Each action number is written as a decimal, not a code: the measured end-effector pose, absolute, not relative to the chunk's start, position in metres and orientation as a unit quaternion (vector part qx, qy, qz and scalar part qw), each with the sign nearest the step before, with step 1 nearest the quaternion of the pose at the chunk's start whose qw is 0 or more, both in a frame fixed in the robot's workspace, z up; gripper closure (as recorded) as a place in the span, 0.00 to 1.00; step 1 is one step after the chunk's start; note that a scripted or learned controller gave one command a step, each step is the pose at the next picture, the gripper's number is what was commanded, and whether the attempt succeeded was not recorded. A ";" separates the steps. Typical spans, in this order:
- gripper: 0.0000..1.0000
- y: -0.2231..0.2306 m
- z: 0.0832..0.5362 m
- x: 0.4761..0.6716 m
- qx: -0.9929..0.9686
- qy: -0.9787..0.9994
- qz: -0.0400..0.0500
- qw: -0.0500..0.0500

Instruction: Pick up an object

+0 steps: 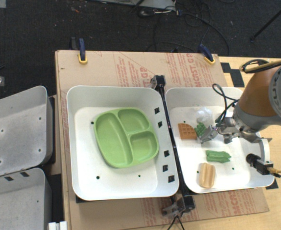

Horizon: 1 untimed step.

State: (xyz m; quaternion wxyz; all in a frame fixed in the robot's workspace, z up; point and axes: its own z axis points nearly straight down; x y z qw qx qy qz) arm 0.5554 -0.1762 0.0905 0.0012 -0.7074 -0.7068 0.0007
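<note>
I have the gripper (208, 134) low in the right bin (236, 183), near its middle and toward the divider, with the arm (263, 102) reaching in over the bin's right edge. Whether it is open or closed, I cannot tell; the metal at the tip blurs into the things beneath it.

Just beside the tip lie a small green piece (200, 128) and a pale, clear-looking lump (203, 114) toward the far edge, and I cannot make out which of them, if either, it touches. The waffle (187, 131) sits close by on the divider side. Nearer the front edge are a green bean pod (218, 156) and a tan bread roll (207, 175), both apart from the gripper.

I judge this as the reach-and-grasp step: nothing is plainly held. The next move calls for a firm close on one item, then a straight lift to confirm it comes along.

The left bin (78, 143) carries a green divided plate (126, 137). The wrist hides part of the right bin's far right corner.
</note>
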 end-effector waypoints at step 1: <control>1.00 -0.176 0.102 0.556 -0.708 -0.707 0.000 0.000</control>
